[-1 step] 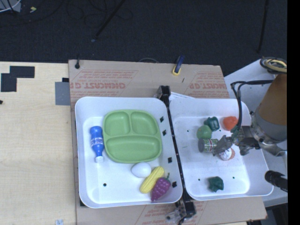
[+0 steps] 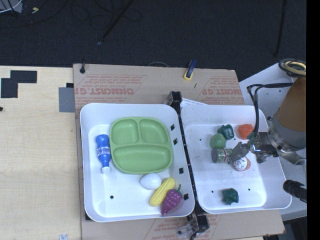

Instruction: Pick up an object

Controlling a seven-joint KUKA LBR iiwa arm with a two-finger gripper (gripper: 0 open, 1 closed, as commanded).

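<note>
While I watch from the overhead camera, I log:
Gripper: low over the right bin, near its right edge; I cannot tell how it is set.
Can: lying on its side, just beside the gripper, possibly touching.
Round white-and-red object: directly under the gripper.
Left bin: green plate, blue bottle along the left edge.

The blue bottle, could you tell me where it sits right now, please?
The blue bottle lies in the left bin, along its left side, just left of the green plate.
</note>
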